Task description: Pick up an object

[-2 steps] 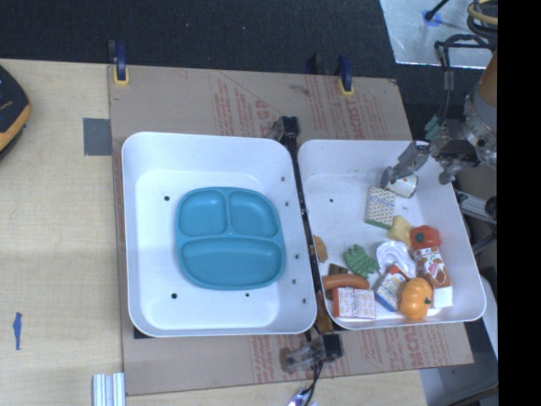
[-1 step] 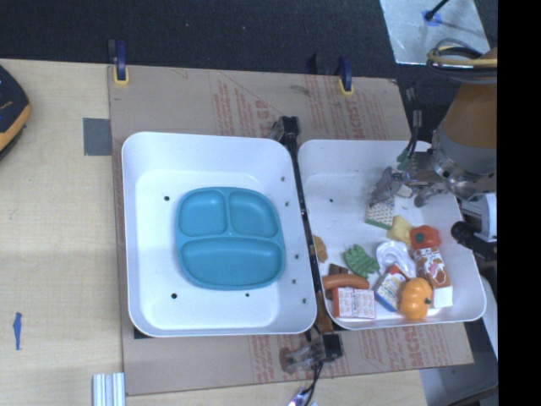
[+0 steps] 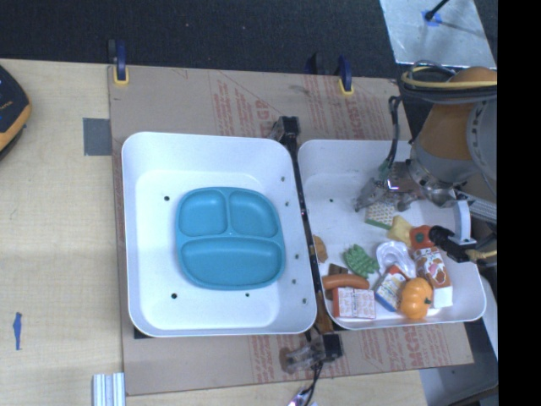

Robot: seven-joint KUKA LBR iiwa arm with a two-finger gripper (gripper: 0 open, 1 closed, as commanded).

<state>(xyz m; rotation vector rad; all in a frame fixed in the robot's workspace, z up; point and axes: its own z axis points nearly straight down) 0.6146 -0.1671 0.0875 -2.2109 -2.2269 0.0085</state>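
Observation:
The right white bin [image 3: 338, 163] holds a pile of small things along its near side: an orange fruit [image 3: 414, 298], a green leafy piece [image 3: 361, 260], a hot dog [image 3: 351, 282], a white carton [image 3: 356, 304], a red and white packet [image 3: 433, 266] and a yellow wedge [image 3: 399, 227]. My gripper [image 3: 385, 194] hangs low over the bin's far right part, just above a pale green block [image 3: 380, 216]. I see nothing clearly between its fingers. The grey arm with its orange band [image 3: 448, 129] comes in from the right.
The left white bin [image 3: 144, 167] holds a blue divided plate [image 3: 230, 237]. Both bins rest on a cardboard sheet [image 3: 211, 100] clipped to the bench. A black divider runs between the bins. A dark object [image 3: 10, 108] lies at the far left edge.

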